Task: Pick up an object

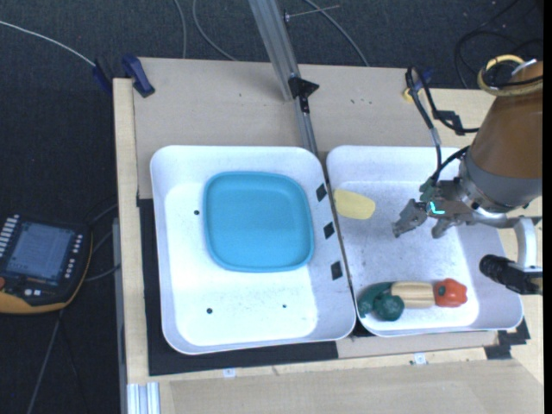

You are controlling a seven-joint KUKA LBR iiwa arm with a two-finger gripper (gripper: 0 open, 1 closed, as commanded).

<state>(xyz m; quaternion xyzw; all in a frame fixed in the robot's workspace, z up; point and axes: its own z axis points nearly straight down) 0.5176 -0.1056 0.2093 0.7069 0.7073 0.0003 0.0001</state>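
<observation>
Bench, two white bins side by side. In the left bin (177,257) we log one blue plate (257,220), lying flat and filling much of the floor.

In the right bin (379,166) we count the pickable items. A pale yellow piece (354,203) lies near the bin's left wall, toward the back. Along the front wall we find a row of three: a dark green lump (380,304), a tan stick (412,294) and a red piece (449,292), each touching the next.

We note the gripper (427,222) over the middle of the right bin, between the yellow piece and the front row and apart from both. Its fingers are spread wide with nothing between them.
</observation>
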